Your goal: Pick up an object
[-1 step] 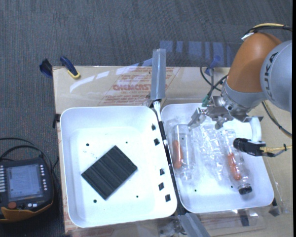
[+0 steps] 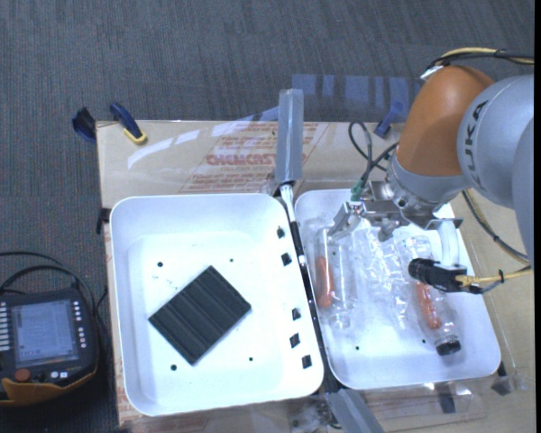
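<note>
My gripper (image 2: 371,222) hangs low over the back of the right bin (image 2: 483,354), under the orange wrist band (image 2: 446,120). Beneath and just in front of it lies a heap of clear crumpled plastic (image 2: 386,273). A clear bottle with something orange inside (image 2: 328,280) lies along the bin's left side. A second clear bottle with orange contents and a black cap (image 2: 435,321) lies at the front right. In the left bin (image 2: 133,233) a black ribbed square pad (image 2: 200,314) lies flat.
A grey upright post (image 2: 290,147) stands at the back between the bins. A black cable plug (image 2: 433,273) with a yellow lead hangs over the right bin. A teach pendant (image 2: 41,336) rests on the floor at the left. Clamps (image 2: 126,124) grip the bench's back left corner.
</note>
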Robot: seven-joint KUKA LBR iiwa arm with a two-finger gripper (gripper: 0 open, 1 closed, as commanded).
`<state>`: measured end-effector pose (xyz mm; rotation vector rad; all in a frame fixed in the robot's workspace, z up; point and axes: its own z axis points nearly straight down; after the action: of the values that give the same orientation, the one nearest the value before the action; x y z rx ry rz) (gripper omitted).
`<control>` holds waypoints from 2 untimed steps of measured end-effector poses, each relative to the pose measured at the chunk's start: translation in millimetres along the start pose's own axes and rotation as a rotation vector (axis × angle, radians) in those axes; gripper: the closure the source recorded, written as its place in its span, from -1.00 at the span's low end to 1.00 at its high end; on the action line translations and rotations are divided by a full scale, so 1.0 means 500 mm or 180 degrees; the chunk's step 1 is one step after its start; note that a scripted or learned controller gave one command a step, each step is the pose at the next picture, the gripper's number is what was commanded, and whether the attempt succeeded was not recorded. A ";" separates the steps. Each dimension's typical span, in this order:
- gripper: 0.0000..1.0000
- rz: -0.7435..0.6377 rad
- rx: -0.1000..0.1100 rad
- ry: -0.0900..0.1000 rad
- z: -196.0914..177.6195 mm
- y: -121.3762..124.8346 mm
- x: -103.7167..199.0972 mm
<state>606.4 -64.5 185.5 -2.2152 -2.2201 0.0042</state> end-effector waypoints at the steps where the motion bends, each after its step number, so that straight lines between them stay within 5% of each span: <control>1: -1.00 0.0084 -0.0006 -0.0005 0.059 0.050 -0.139; 2: -1.00 0.0033 -0.0020 -0.0006 -0.045 0.050 -0.282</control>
<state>631.9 -205.6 207.8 -2.2310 -2.2128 -0.0007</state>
